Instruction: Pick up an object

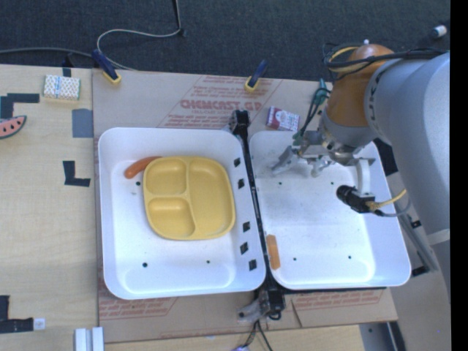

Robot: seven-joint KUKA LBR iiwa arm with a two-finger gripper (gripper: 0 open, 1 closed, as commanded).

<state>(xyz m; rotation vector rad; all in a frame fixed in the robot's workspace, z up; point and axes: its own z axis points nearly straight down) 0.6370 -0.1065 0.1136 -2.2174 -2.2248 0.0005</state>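
Your pincer [301,161] hovers at the right bin's [329,269] twelve o'clock edge, fingers spread apart, gripping nothing. The orange carrot [273,251] lies at that bin's eight o'clock corner. The yellow plate [189,198] sits in the left bin [175,280].

Count of things on the bench, by kind

2 white bins: left bin [117,218], right bin [380,258]. 1 yellow tray [189,197] w/ 3 compartments, in left bin. 2 small orange sausage-like pieces: one [136,168] at tray's upper left edge, one [273,250] at right bin's left wall. 2 blue-yellow clamps: [107,66] and [256,78]. 1 sponge-like block [61,87]. 1 watermelon-slice toy [10,126]. 1 small red-white packet [281,118]. 1 arm, 1 gripper [305,159].
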